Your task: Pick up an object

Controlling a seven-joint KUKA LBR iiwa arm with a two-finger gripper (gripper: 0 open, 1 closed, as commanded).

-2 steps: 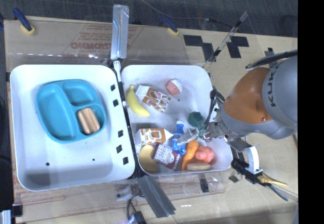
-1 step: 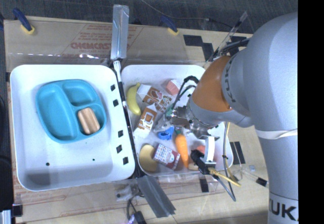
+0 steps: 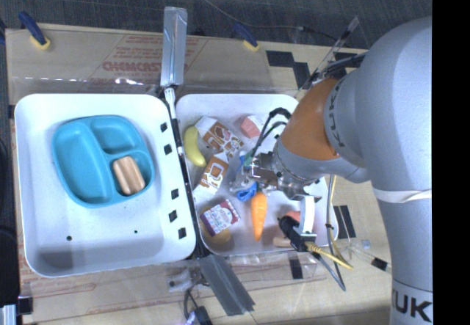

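Nearest the lower edge of the bench point(image 3: 88, 45), the right-hand bin point(image 3: 192, 105) holds a small red-and-white packet point(image 3: 219, 217) by its front rim, with an orange carrot point(image 3: 258, 215) lying just beside it, roughly end-on to the camera. Above those the arm point(image 3: 382, 111) comes in from the right, its orange band point(image 3: 312, 125) over the middle of the bin, and the end effector point(image 3: 258, 178) sits low among the clutter, just above the carrot's top end and next to something small and blue point(image 3: 247, 191). Whether it is apart or closed I cannot tell; the wrist hides it.

Further in lie a brown-and-white carton point(image 3: 214, 172), a yellow banana-like piece point(image 3: 193, 147), another patterned packet point(image 3: 220, 136) and a pinkish block point(image 3: 249, 125) near the far wall. Any of these would do as the thing to lift.

The left-hand bin point(image 3: 44, 114) carries a blue divided plate point(image 3: 88, 155) with a tan roll point(image 3: 128, 174) in its lower right compartment.

My worry is the crowding: things touch or nearly touch, so a close could catch two items, or nudge the carrot aside and grip nothing. The black cables point(image 3: 270, 122) looping off the wrist could also snag.
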